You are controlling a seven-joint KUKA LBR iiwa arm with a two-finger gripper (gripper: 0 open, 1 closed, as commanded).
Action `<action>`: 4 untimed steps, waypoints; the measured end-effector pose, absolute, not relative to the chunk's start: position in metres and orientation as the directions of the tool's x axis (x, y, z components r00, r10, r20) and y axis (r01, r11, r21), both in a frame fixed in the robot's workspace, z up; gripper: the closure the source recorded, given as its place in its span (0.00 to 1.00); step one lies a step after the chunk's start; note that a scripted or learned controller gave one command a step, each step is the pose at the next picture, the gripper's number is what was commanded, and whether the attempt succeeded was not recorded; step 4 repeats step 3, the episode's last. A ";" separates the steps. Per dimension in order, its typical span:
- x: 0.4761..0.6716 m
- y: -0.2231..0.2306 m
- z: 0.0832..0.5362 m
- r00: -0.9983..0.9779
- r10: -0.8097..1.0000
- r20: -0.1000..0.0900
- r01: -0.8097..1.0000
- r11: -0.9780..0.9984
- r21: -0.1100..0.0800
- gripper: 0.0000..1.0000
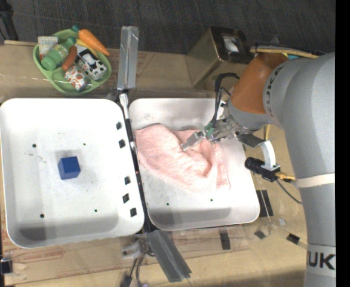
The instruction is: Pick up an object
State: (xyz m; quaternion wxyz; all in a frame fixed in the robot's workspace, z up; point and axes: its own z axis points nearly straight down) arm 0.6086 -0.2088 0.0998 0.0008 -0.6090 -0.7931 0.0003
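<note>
A crumpled pink cloth lies across the middle of the right bin. My gripper reaches in from the right and sits low over the cloth's upper right part, its tips right at the fabric. A small blue cube rests alone on the floor of the left bin, far from the gripper.
A green bowl of toy food, with a carrot and small packets, stands on the bench behind the left bin. A tan box sits behind the right bin. The big grey arm covers the bench's right side. Metal brackets lie between the bins.
</note>
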 end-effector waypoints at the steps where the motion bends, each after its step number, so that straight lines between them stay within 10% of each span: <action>1: 0.594 -0.205 0.094 -0.389 0.921 0.000 0.921 0.389 0.002 0.00; 2: 0.595 -0.204 0.104 -0.393 0.920 0.001 0.920 0.393 0.002 1.00; 3: 0.647 -0.154 0.180 -0.452 0.892 0.000 0.892 0.452 0.001 1.00; 4: 0.647 -0.154 0.180 -0.452 0.892 0.000 0.892 0.452 0.001 1.00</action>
